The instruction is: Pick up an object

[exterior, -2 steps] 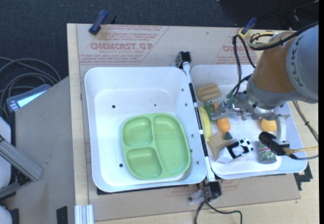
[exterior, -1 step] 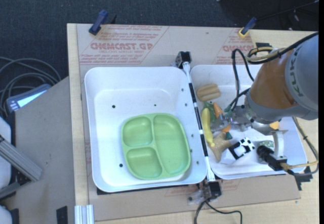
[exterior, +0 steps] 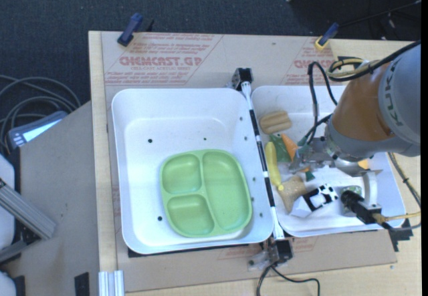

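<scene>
We start at the near edge of the right bin (exterior: 394, 211), where a black-and-white piece (exterior: 319, 198) and a tan block (exterior: 291, 189) lie, with a yellow strip (exterior: 271, 163) along the divider and an orange bit (exterior: 288, 146) and a tan roll (exterior: 275, 121) farther back. The gripper (exterior: 309, 161) is down among them, so we judge this the reach for a grasp, and whether it is clamped or apart we cannot tell. Next we need a firm close and a straight lift; the green tray (exterior: 204, 191) in the left bin (exterior: 134, 154) sits well apart.

Bright, even light fills the view. The white bins (exterior: 127, 127) shine, shadows stay soft, and the whole picture looks a bit blurry.
</scene>
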`<state>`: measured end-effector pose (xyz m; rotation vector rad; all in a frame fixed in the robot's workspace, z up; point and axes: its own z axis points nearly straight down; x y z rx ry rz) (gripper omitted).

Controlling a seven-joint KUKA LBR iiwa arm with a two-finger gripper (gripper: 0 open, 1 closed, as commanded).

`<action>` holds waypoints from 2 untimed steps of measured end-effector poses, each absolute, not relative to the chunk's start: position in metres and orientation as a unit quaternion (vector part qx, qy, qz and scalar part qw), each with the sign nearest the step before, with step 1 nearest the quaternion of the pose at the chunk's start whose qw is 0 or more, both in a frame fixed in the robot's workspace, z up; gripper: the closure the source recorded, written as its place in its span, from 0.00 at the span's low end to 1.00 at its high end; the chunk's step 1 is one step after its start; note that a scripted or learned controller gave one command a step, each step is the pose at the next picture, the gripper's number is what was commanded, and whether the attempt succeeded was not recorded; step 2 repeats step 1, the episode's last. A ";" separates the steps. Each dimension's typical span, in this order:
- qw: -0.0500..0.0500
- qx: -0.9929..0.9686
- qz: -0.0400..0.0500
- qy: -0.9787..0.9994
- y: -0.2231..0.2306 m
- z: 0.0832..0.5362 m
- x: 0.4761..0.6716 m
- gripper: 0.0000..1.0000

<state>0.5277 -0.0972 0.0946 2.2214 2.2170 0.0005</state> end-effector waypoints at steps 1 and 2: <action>0.000 0.707 0.001 0.708 -0.025 0.185 0.592 1.00; 0.000 0.707 0.001 0.708 -0.025 0.185 0.592 1.00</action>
